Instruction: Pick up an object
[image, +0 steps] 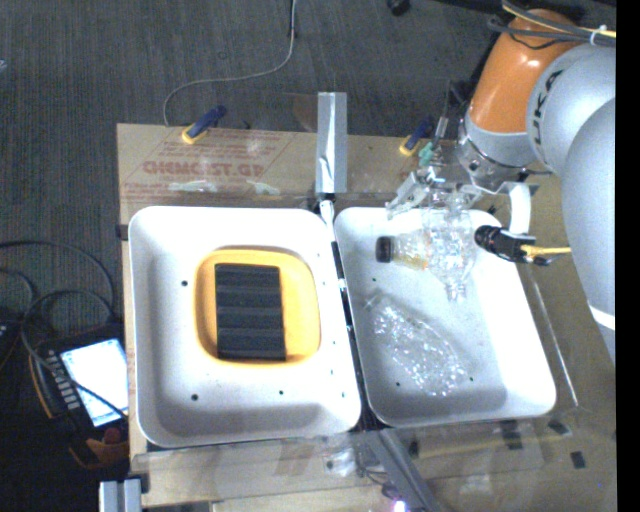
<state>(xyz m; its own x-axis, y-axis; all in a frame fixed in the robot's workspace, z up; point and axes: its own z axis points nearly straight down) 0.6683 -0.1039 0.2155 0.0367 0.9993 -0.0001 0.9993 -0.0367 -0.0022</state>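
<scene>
Table (200, 160): carrying two white bins side by side.
Left bin (160, 380): holding a yellow tray (258, 306) with black block.
Right bin (520, 370): holding bottle (415, 248), crinkled plastic (420, 350).
Gripper (435, 195): hovering over bottle, blurring into clear plastic.

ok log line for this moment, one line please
gripper above right bin's far edge | clear bottle below it, lying down | crumpled plastic mid-bin | yellow tray in left bin

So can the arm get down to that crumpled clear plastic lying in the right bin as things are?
Probably yes. The crumpled plastic lies open in the right bin with nothing over it, and the gripper sits above that bin's far edge.
</scene>
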